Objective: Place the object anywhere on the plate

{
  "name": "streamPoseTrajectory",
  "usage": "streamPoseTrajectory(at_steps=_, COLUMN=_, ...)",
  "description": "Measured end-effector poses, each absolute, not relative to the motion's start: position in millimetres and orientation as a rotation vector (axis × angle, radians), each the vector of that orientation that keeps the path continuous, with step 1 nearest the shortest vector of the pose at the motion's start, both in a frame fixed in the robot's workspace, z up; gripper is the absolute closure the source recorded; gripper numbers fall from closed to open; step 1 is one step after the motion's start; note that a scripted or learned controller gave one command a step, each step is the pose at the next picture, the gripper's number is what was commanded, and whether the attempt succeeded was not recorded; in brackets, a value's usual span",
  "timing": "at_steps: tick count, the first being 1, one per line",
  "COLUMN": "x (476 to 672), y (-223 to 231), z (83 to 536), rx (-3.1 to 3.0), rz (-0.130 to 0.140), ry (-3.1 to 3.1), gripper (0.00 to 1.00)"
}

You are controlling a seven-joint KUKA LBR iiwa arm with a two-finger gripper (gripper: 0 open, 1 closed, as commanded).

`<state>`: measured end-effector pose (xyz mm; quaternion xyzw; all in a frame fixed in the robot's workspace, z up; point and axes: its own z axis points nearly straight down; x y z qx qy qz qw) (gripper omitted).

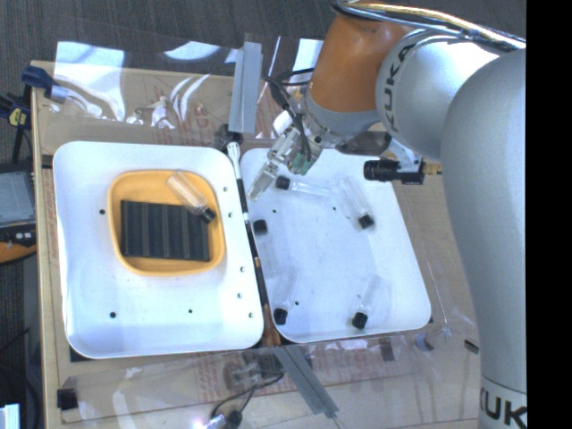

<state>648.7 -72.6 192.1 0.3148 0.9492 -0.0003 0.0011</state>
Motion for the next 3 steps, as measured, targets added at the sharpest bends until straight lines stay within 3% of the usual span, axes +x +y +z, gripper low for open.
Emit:
streamPoseTrajectory(at_steps=1, x=649.7, y=-72, z=203, rx=0.982, rz=-0.001, ry=2.979, gripper=1.0)
streamPoseTrajectory(at_steps=2, x=599.1, y=-59, z=262, rx=0.825, rz=-0.001, ry=3.031, gripper=1.0)
streamPoseTrajectory(at_steps=3, x=588.8, y=-68, z=191, rx=0.269, rz=0.0, ry=3.133, gripper=1.0)
